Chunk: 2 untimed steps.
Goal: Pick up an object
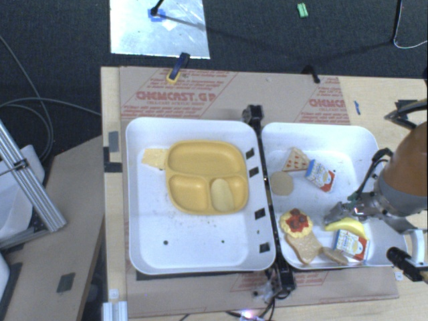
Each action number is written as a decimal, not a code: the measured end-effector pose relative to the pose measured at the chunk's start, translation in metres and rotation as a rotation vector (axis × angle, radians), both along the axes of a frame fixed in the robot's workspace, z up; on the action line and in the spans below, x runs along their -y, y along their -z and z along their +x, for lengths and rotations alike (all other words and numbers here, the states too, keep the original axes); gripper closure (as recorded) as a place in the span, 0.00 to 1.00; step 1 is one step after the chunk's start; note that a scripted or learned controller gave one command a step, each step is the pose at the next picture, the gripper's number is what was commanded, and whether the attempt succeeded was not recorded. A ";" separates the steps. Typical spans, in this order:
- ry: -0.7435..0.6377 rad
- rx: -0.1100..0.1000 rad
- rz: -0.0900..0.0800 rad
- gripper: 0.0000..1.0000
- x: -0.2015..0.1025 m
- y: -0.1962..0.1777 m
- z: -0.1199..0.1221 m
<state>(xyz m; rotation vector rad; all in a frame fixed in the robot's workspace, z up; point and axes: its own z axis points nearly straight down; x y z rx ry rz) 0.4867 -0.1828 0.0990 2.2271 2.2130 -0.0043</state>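
The right bin [361, 139] holds several toy foods. A triangular sandwich piece [295, 159], a small carton [320, 175] and a round tan disc [281, 184] lie in its far half. Toward the front are a tart with red topping [296, 223], a toast slice [307, 246], a yellow banana [348, 227] and a second carton [352, 245]. My gripper [339, 214] reaches in from the right, low over the bin. Its tip is right at the banana's upper left end. I cannot make out whether anything is held.
The left bin [140, 246] bears a yellow divided tray [200, 159] with a pale oval piece [223, 194] in one compartment, and a pale yellow square [154, 158] beside it. A black divider [262, 179] separates the bins. The arm's orange band [409, 169] is over the right bin's edge.
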 end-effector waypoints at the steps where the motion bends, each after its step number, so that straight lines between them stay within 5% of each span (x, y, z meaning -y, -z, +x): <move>1: -0.015 0.007 0.003 0.00 -0.029 0.015 0.068; 2: -0.018 0.007 0.005 0.00 -0.094 0.014 0.117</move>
